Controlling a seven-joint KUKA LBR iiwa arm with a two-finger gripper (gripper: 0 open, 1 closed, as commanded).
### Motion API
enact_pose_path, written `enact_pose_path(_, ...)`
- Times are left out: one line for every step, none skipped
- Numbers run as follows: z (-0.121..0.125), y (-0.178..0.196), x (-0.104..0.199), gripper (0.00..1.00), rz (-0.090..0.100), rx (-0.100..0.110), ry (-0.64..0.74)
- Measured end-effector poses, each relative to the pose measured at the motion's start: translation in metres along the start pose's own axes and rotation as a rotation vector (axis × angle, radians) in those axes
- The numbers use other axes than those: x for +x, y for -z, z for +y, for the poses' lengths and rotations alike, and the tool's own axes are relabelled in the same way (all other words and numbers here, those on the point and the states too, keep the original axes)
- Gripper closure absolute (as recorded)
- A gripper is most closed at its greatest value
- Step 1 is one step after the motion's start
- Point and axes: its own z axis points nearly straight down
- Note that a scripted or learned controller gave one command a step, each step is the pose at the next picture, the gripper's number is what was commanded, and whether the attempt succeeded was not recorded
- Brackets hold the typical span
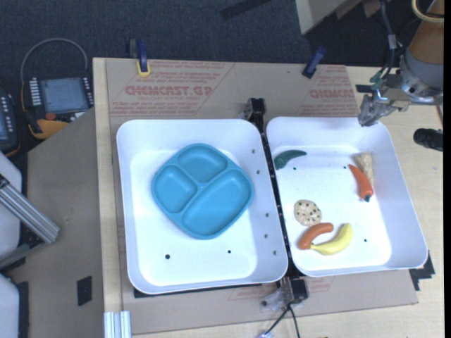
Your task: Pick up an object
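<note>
A robotics lab is showing here. A handheld control pendant is lying far left of the gripper, beside a clamped board carrying white bins.

Both bins, the left bin and the right bin, are white. The divided plate is sky blue. A banana is yellow, the sausage orange-red, the carrot orange (with a dark tip), the cookie tan and speckled, the pepper dark teal. The worktop is brown with red lettering.

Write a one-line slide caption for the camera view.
Gripper poised over right bin's far edge; carrot, banana, sausage inside; blue tray in left bin.
</note>
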Motion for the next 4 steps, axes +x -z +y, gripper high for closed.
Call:
enact_pose_path(0.001, 0.049, -0.009, 1.00, 0.001, 0.003, -0.001)
enact_pose_path(-0.028, 0.055, 0.040, 1.00, 0.005, 0.012, 0.003)
enact_pose_path(-0.050, 0.041, 0.092, 1.00, 0.006, 0.014, 0.004)
enact_pose_path(-0.077, 0.048, 0.138, 1.00, 0.006, 0.013, 0.003)
